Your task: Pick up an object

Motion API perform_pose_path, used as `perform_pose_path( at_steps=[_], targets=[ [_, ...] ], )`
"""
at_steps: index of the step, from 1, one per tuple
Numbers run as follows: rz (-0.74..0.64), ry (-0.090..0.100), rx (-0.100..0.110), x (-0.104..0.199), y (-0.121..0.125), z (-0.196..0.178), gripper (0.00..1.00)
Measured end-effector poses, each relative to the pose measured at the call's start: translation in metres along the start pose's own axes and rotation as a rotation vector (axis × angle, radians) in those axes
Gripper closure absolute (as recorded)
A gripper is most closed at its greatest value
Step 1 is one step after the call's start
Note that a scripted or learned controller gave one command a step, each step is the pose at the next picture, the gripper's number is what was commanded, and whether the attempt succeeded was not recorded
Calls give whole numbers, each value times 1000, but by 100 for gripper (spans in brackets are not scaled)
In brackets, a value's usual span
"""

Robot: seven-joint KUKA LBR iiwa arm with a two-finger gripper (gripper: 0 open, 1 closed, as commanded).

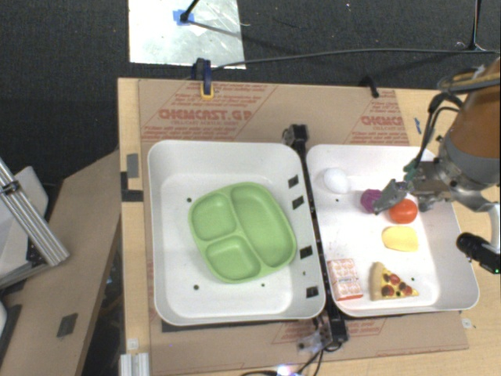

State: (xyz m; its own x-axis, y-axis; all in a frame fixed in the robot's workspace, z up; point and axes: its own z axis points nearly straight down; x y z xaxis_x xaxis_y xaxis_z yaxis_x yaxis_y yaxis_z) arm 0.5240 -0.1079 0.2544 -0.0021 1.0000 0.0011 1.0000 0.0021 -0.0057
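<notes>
The right white bin (450, 288) holds several small items. A white ball (336, 181) lies near its far left corner. A purple piece (369, 200) sits to the right of it, and a red tomato-like piece (404, 211) is just beyond. Below them lie a yellow lemon-like piece (400, 239), a pizza slice (389, 282) and a red-and-white packet (344, 278). My gripper (395, 196) reaches in from the right and hangs low between the purple piece and the red one, partly covering both. Nothing is visibly lifted.
The left white bin (168, 210) holds a green divided plate (241, 232). Black clips (297, 135) join the two bins along the middle wall. A grey metal frame (27, 218) stands off the bench at the left.
</notes>
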Motion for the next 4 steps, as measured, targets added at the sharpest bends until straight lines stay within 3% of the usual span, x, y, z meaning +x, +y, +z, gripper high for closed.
perform_pose_path(
  at_steps=[1,2,4],
  targets=[
    [-1,-1,-8,0,2,-4,0],
    [1,0,-3,-2,9,41,0],
    [1,0,-2,5,-1,130,0]
  ],
)
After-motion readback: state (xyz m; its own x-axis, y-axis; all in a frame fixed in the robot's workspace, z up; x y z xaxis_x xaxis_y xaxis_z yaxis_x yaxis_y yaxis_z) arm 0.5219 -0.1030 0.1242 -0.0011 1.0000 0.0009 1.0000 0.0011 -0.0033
